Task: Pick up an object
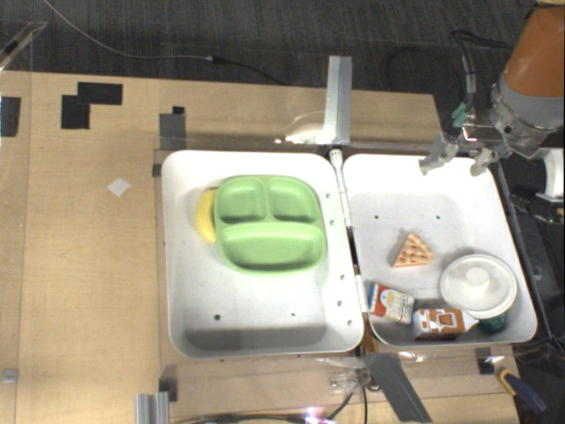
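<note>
The camera view shows the grey arm with its orange band hanging over the far right corner of the shallow white right-hand bin [494, 193], its two-finger gripper [459, 159] spread open with nothing between the fingers [436, 159], which stand apart above bare bin floor. Everything it could pick lies well away from that corner, crowded toward the near side of the same bin: a tan triangular waffle-patterned wedge [411, 252] sits alone near the bin's middle, a round white lidded bowl [478, 283] lies toward the near right corner, and a small white and red carton [392, 303] and a brown and white carton [439, 322] lie along the near wall, the brown one just beside the bowl. The likeliest failure, I judge, is a descent where the gripper now hovers, closing on nothing. A reach for the cartons risks the fingers striking the near wall or nudging the bowl, since those pieces are packed close. The wedge is flat and low, so the fingers may skid over it. The green divided plastic plate [268, 222] and the yellow piece [205, 216] tucked under its left edge, both in the left-hand white bin [256, 334], are well apart from the gripper and look too broad or too hidden to grasp cleanly.
</note>
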Robot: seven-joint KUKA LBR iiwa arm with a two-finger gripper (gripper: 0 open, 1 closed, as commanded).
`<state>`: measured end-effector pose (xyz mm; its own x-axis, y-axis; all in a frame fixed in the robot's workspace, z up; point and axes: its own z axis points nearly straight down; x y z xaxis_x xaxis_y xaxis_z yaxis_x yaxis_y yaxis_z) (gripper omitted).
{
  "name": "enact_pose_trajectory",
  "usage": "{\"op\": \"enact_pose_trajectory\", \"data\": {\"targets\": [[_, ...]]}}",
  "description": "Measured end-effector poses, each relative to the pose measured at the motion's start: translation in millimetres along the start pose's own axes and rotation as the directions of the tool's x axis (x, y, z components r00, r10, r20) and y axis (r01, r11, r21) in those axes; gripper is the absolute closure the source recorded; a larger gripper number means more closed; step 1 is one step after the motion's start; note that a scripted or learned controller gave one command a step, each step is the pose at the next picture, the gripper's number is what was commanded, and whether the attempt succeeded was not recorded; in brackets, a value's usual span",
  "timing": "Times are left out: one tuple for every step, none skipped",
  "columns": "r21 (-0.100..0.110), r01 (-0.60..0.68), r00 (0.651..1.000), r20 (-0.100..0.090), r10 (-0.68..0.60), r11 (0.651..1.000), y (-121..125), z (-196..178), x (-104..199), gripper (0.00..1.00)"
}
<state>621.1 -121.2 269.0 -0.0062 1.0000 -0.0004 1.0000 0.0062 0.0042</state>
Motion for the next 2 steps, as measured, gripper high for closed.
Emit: {"op": "enact_pose_trajectory", "data": {"targets": [[0.002,-0.081,0.997,0.000,0.081,0.997,-20.9,94.0,9.7,0.00],[-0.007,-0.012,1.000,0.000,0.012,1.000,-66.7,180.1,11.3,0.00]]}}
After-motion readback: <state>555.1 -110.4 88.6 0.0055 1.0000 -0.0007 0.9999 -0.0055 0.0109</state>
